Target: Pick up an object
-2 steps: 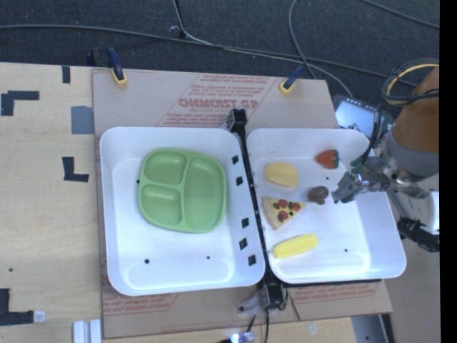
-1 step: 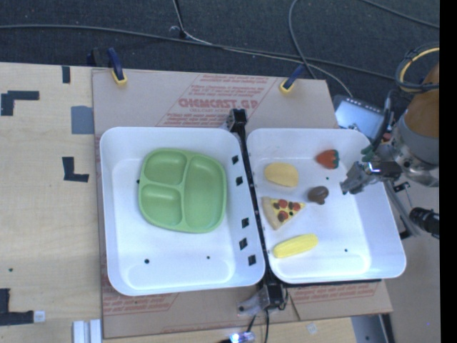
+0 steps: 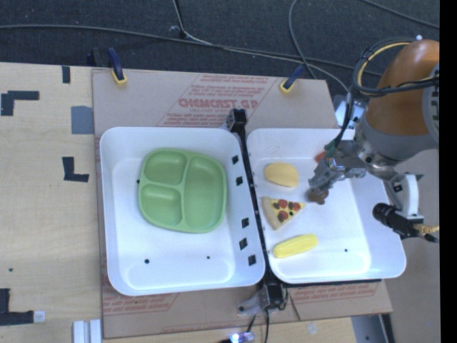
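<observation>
Bench with two white bins side by side; arm reaching in over the right bin [image 3: 371, 259].

Gripper [image 3: 318, 191] is hanging low over the right bin's middle, just right of the bun [image 3: 281, 174] and pizza slice [image 3: 281, 211]; whether it is spread or closed cannot be told, as the view is dark and small there, and nothing is showing in its grasp. Corn cob [image 3: 295, 246] is lying nearer the front wall. Left bin [image 3: 114, 263] is bearing a green plate [image 3: 182, 190]. All three toys are probably light, stiff and slightly slick plastic; the bun, being nearest, is best pinched across its short width.
</observation>
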Tool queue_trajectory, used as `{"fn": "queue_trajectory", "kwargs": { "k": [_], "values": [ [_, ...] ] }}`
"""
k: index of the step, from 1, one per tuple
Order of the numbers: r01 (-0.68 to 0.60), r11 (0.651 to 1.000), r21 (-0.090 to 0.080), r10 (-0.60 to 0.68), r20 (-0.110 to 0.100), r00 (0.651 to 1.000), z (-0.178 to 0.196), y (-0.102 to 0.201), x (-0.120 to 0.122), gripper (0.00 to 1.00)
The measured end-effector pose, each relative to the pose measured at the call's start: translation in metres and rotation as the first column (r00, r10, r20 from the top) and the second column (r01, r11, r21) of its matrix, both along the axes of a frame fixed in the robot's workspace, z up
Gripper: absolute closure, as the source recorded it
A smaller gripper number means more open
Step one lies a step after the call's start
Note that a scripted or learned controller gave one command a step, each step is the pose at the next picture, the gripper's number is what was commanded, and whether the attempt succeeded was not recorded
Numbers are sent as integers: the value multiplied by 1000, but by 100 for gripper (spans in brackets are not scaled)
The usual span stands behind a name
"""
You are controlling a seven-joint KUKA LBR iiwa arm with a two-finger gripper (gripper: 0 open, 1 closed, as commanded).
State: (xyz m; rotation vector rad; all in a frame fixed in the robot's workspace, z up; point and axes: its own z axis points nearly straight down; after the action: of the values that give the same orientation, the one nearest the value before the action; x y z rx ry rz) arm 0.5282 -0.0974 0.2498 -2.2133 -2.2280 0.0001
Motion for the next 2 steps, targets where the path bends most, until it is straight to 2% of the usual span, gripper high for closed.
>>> {"fn": "queue_trajectory", "kwargs": {
  "k": [1,2],
  "values": [
    [0,1000,0,0,0,1000,-3,59,-2,100],
    [1,1000,0,-1,-2,1000,-9,103,1,100]
  ]
}}
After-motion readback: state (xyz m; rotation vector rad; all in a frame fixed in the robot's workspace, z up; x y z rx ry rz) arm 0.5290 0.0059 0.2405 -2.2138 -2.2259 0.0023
